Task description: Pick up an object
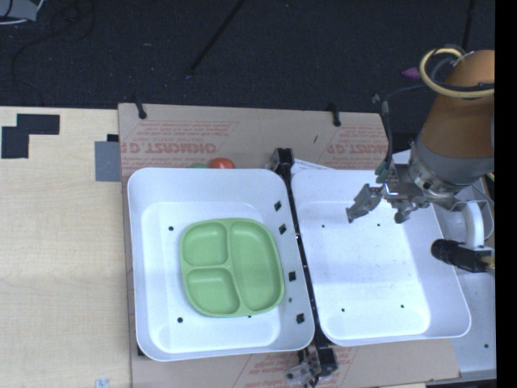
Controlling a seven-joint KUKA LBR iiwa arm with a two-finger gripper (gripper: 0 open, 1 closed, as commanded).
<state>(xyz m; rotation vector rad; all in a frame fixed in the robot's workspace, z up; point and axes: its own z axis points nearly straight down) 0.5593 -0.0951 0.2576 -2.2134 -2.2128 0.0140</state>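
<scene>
With nothing held between its spread fingers, the gripper (pixel 378 206) is poised over the right bin (pixel 452 318), so the approach step is judged underway, and a traverse to the green plate (pixel 231 267) in the left bin (pixel 153 217) is called for.

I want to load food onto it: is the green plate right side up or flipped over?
Right side up: the green plate lies flat in the left bin, its three hollow compartments facing up.

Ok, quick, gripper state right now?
Gripper: cannot be told; it hangs over the right bin, with nothing seen in it.
</scene>
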